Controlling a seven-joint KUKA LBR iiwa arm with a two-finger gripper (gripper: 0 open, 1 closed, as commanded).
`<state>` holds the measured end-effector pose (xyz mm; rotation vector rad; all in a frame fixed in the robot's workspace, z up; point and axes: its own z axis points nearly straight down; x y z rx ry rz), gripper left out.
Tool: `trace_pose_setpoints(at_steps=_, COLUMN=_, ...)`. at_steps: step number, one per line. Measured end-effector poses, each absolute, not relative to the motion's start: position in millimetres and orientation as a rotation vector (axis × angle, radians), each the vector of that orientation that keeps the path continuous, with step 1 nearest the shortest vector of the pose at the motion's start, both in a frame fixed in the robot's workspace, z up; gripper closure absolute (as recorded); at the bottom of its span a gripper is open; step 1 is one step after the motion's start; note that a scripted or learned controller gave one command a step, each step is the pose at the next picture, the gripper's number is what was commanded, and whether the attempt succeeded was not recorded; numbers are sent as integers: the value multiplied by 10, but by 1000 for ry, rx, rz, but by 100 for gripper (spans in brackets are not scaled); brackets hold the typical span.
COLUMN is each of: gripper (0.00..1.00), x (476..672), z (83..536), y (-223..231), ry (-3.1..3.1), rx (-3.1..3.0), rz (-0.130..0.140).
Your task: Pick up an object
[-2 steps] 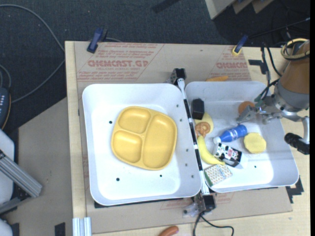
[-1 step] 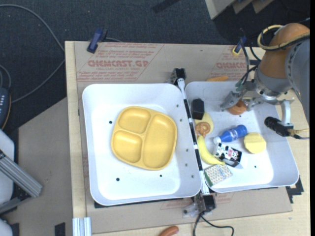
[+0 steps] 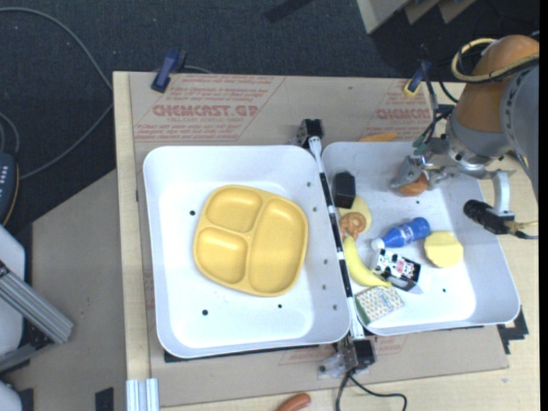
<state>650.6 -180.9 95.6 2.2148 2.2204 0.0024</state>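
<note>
While bent down from the right over the right bin, claw clamped on a small orange object.

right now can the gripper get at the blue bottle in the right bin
Probably yes. The blue bottle lies on top in the right bin with nothing over it. The gripper is at the bin's far side, above an orange object. The yellow sponge and banana lie close by.
</note>
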Motion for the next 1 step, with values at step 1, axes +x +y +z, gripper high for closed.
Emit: trace_pose_setpoints(at_steps=1, gripper=100, x=6517, z=1652, y=-1209, ry=2222, rx=2219, rz=3)
